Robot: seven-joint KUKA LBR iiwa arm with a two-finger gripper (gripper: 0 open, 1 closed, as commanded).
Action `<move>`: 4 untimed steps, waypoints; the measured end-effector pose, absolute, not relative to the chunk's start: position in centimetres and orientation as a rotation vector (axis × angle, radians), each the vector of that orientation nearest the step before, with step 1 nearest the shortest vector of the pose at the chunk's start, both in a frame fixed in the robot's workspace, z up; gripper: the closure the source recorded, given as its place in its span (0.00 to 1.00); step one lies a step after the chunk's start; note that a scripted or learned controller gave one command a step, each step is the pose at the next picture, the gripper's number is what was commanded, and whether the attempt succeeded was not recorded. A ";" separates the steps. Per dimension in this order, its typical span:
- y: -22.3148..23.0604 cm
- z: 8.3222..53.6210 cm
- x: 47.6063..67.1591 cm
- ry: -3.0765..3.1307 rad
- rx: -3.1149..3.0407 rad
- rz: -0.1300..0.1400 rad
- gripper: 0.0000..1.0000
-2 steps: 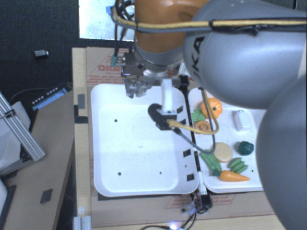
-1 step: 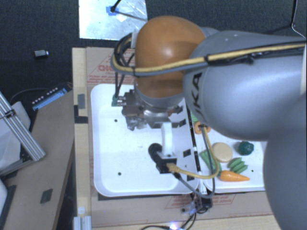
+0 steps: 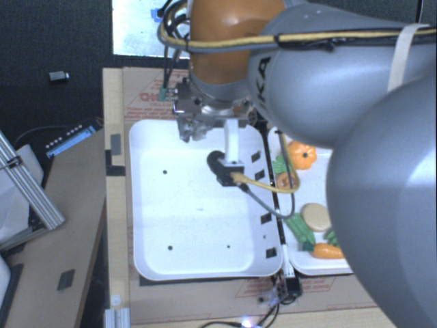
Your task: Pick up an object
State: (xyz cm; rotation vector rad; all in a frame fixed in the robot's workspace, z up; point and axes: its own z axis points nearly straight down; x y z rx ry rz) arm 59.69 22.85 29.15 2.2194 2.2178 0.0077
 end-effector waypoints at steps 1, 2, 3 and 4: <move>23.4 25.9 67.2 2.221 2.215 0.010 1.00; 22.3 21.6 59.4 2.226 2.224 -0.012 1.00; 23.5 27.1 66.8 2.223 2.213 0.016 1.00; 23.4 23.5 60.2 2.227 2.221 -0.007 1.00</move>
